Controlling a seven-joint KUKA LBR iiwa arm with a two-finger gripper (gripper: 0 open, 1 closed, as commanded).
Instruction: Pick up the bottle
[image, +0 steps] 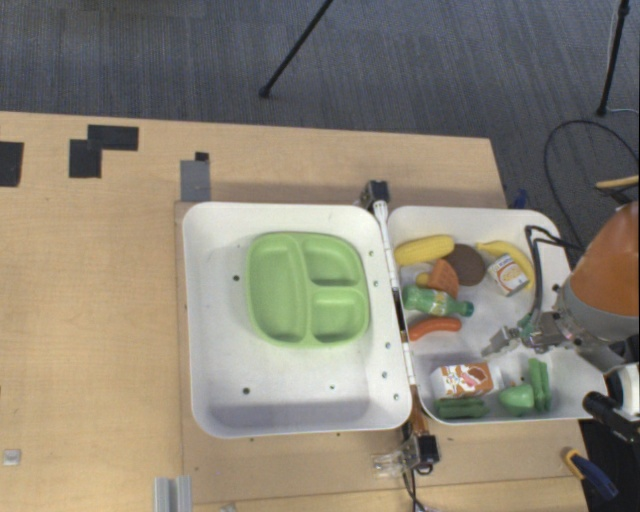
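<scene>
The bottle (436, 302) is small and green with an orange-yellow label. It lies on its side in the right bin (540, 222), close to that bin's left wall. The arm reaches in from the right, its orange band (608, 268) over the bin's right edge. My gripper (508, 341) hangs over the middle of the right bin, to the right of the bottle and slightly nearer the front, apart from it. Nothing can be seen held in it.
Around the bottle lie two yellow bananas (424, 249), a brown round piece (466, 263), an orange piece (441, 277) and a red sausage (434, 327). A small carton (465, 380) and green toys (520, 399) sit at the front. The left bin holds a green divided plate (307, 288).
</scene>
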